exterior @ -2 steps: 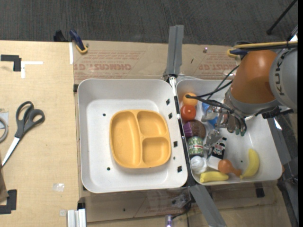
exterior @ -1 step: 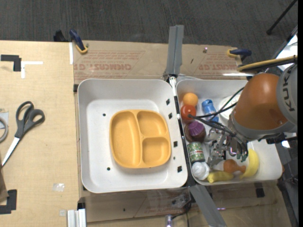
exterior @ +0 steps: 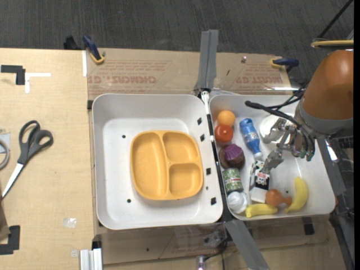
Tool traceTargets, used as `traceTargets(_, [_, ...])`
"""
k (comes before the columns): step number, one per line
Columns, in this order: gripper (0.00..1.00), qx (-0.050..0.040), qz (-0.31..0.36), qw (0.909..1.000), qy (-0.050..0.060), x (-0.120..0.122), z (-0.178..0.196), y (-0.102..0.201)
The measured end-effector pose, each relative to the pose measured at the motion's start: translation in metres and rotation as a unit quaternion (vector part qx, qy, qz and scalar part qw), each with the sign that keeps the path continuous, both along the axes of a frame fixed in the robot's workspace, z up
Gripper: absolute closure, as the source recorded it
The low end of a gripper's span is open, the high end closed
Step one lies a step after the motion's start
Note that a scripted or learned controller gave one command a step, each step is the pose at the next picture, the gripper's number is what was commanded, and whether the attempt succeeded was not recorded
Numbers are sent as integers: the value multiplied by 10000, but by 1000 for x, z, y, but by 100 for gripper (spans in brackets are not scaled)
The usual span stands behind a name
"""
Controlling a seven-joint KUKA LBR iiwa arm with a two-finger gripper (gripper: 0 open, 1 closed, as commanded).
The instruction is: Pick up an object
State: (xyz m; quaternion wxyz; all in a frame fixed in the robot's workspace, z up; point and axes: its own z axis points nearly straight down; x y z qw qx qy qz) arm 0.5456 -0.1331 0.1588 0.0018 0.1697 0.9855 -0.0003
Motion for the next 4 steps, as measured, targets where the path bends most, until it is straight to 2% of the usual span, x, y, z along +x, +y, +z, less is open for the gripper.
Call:
traceTargets(1, [0,-3,212,9998,-22,73,-64,39])
traceTargets(2, [0,-1,390,9992,4,1,-65,27])
traceTargets(3, [0,4,-89,10000,4,-42,-66,-6])
traceTargets(4, [0,1,128,9999,-6,14,-66,36])
